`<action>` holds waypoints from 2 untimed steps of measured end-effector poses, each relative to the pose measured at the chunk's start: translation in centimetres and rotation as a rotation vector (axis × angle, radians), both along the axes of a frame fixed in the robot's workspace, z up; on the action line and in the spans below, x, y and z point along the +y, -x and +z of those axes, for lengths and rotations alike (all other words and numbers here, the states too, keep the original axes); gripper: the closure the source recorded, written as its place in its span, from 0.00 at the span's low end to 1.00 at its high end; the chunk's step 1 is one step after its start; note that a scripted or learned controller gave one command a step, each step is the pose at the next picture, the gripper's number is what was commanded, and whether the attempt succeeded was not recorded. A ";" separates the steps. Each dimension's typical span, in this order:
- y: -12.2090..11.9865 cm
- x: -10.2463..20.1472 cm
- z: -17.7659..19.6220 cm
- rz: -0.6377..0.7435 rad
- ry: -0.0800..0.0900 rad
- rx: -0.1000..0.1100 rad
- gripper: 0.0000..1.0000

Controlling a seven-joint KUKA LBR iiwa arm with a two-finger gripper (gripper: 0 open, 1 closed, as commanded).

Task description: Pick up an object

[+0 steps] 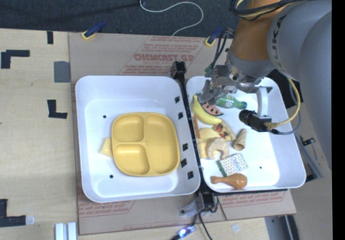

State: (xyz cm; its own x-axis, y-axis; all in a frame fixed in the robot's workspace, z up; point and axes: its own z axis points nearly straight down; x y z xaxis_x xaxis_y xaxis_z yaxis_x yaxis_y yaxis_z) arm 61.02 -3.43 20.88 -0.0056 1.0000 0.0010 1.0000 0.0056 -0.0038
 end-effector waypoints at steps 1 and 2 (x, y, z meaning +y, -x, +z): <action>2.1 6.0 1.5 0.002 -0.001 -0.001 1.00; 1.9 5.4 2.3 -0.003 0.001 -0.003 1.00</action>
